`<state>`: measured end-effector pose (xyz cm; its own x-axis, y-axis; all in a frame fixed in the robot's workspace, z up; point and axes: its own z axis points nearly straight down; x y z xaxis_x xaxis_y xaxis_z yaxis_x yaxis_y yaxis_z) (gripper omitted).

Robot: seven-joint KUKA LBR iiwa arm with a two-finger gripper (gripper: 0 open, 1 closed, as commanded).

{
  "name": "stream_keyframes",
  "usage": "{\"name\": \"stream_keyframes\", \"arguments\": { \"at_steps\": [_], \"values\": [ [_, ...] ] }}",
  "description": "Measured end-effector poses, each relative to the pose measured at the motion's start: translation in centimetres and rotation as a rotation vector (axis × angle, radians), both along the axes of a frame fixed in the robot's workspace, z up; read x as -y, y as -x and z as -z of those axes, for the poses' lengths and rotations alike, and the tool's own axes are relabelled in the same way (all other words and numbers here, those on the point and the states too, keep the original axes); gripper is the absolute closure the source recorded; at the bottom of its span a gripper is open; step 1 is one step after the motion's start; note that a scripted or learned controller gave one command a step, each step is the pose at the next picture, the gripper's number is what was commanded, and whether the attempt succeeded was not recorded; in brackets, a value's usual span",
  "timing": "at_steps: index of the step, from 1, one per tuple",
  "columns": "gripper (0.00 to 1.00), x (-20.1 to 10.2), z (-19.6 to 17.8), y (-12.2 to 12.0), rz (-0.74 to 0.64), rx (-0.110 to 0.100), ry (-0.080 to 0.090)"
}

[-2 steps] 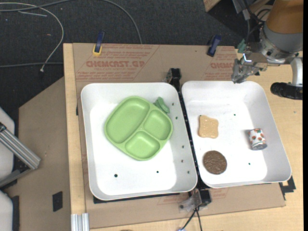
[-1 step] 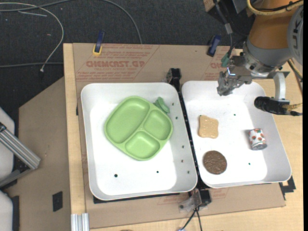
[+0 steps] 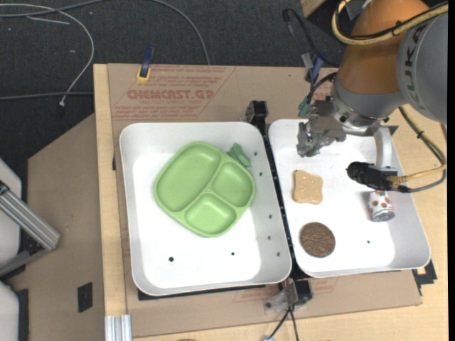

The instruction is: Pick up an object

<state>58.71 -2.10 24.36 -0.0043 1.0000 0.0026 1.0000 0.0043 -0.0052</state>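
**Readable print on the bench**

Red lettering reading "CHEMCAST GP" (image 3: 170, 94) stands on the brown cardboard sheet (image 3: 178, 84), just beyond the far rim of the left bin (image 3: 131, 190). Smaller red lines around it are too blurred to read.

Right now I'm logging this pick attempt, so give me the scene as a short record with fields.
left bin: green divided plate, small green item at its upper right edge
right bin: toast-shaped piece, brown round disc, small white can with red spots
gripper: low over the right bin's far end, above the toast-shaped piece
held object: none seen between the fingers
arm: reaches in from the right
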Motion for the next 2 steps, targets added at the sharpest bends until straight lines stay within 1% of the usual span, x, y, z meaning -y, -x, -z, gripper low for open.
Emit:
{"name": "stream_keyframes", "arguments": {
  "at_steps": [1, 2],
  "values": [
    [1.0, -5.5, 1.2, 2.4, -0.002, -0.001, -0.001],
    [1.0, -9.0, 0.9, 5.5, 0.0, 0.0, 0.0]
  ]
}}
